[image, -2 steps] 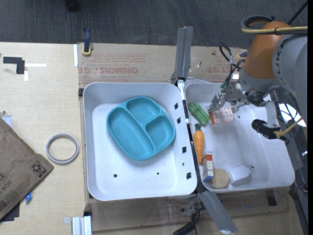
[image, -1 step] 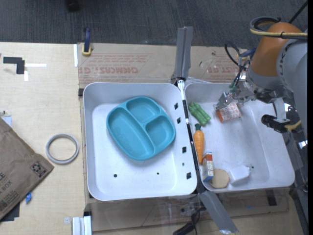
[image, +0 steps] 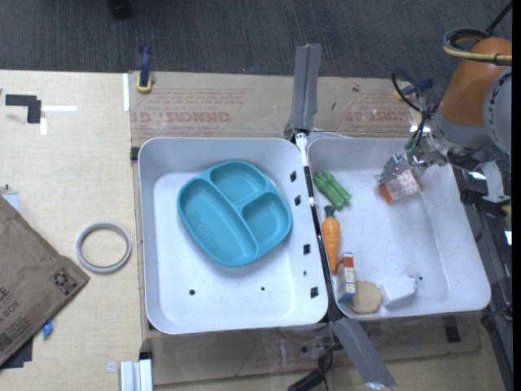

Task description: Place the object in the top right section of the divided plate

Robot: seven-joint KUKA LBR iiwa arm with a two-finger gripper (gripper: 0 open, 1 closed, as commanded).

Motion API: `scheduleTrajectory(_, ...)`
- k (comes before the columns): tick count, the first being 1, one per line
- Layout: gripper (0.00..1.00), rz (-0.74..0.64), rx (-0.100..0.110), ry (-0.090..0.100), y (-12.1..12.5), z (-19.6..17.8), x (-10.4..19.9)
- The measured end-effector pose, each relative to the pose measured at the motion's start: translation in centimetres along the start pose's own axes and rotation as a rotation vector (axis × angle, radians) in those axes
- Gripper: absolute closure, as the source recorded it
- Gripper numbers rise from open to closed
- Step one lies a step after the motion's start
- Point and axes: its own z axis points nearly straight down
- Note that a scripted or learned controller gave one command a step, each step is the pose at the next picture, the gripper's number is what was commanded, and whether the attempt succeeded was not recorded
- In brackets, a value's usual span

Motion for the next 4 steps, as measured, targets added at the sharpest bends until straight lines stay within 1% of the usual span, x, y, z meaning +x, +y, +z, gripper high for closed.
scheduleTrajectory(1,1.00,-0.167,0.002,0.009,-0.29,-0.15,-1.80)
scheduleTrajectory(2,1.00,-0.391,0.002,0.007,-0.43,-0.01,-2.01)
scheduleTrajectory(3,1.00,-0.520,0.001,0.005,-0.46,0.05,-2.06)
scheduleTrajectory(4,1.00,-0.713,-0.001,0.001,-0.73,0.02,-2.02)
